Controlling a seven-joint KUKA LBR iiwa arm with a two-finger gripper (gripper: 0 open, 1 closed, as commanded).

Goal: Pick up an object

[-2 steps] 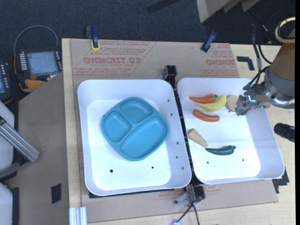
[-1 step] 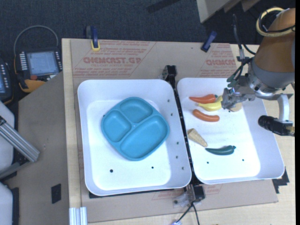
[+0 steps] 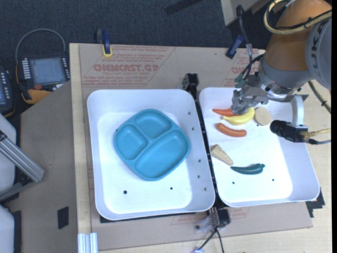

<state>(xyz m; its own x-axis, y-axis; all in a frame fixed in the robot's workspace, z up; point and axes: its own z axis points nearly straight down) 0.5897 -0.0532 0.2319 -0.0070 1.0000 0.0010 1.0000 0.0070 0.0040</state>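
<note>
Hovering my pincer (image 3: 243, 106) right over the yellow banana (image 3: 239, 118) in the right bin (image 3: 295, 188), I'd descend straight and close across its narrow width. Whether it grips anything, I cannot tell. I count one banana, one carrot (image 3: 222, 111), one sausage (image 3: 231, 130), one green pepper (image 3: 247, 168), one blue plate (image 3: 152, 143).

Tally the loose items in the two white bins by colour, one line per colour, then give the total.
Blue: 1, the divided plate in the left bin
Orange-red: 2, the carrot and the sausage
Yellow: 1, the banana under the claw
Tan: 2, the round piece and the wedge
Dark teal: 1, the pepper
Total: 7
</note>
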